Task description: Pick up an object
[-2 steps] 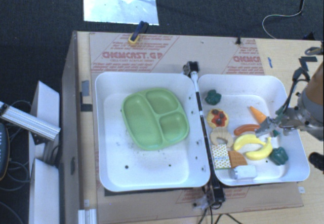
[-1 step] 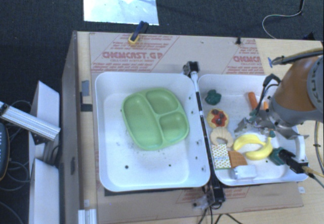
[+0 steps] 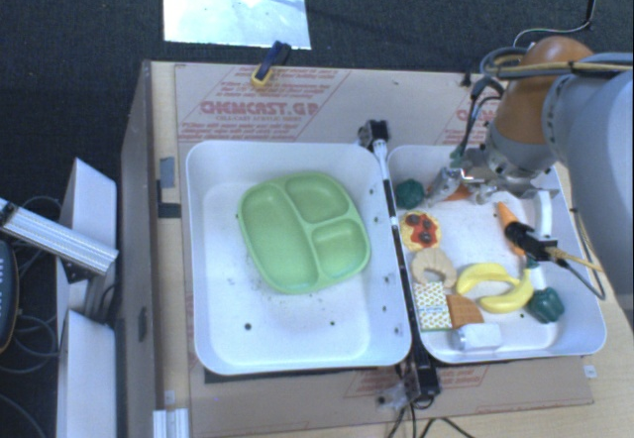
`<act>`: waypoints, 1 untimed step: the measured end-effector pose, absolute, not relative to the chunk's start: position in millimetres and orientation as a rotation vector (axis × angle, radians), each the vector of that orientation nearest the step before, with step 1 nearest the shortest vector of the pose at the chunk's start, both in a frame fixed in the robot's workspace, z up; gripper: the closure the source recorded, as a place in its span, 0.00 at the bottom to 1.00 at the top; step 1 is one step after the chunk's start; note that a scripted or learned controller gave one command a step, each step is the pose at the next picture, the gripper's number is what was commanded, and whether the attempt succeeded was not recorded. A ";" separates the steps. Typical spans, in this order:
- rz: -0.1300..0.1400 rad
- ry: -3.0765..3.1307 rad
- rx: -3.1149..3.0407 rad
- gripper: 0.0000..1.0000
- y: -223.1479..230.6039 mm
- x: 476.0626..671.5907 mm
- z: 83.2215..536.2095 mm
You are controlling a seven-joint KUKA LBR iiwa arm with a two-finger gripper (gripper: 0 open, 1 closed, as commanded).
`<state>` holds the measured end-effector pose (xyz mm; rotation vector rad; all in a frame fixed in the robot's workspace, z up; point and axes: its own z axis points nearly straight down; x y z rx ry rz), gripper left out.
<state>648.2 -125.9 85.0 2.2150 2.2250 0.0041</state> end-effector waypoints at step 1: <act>0.004 2.228 2.208 1.00 -126.9 648.9 96.0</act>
